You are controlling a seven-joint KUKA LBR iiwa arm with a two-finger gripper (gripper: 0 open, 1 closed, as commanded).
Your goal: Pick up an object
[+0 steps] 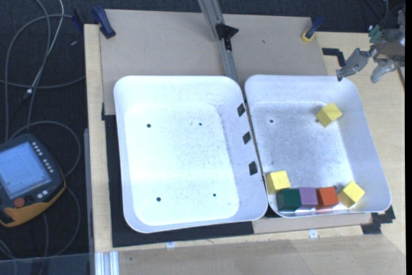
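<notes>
While fingers (362, 69) spread above bin rim (358, 96), yellow block (329, 114) sits skewed

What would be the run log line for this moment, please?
gripper: open, holding nothing, above right bin's far right corner | lone yellow cube nearest | other blocks along near wall | pick: not begun

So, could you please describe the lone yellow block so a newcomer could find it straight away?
Look in the right bin, the one nearest the end effector. Near its far right corner sits a yellow block alone, whereas the other two yellow blocks lie along the near edge beside other colours.
</notes>
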